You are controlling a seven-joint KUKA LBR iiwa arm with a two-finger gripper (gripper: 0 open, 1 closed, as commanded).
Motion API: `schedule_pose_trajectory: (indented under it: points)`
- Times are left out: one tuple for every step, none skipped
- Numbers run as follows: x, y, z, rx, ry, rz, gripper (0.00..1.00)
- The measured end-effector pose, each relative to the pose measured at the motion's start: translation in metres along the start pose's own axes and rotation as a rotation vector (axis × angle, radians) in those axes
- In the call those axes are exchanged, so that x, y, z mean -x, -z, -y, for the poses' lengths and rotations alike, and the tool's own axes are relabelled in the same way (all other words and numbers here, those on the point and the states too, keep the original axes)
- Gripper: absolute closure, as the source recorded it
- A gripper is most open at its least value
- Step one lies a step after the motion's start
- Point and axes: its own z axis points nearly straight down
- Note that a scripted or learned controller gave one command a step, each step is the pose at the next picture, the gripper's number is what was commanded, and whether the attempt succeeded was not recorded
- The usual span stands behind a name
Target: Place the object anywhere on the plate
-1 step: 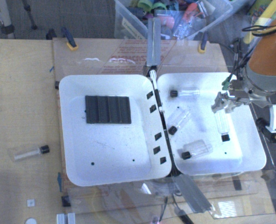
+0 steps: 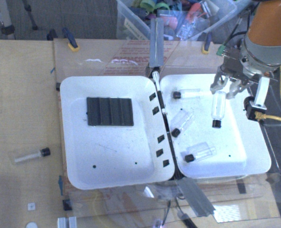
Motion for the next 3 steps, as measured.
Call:
schedule_pose_trajectory:
  points:
    - [-0.027, 0.066, 0.117, -0.002, 0.497, 0.000, 1.00]
    - [-0.087, -0.025, 0.149, -0.003, 0.374, 0.000, 1.00]
    - [-0.139, -0.036, 0.144, 0.000, 0.033, 0.000, 1.00]
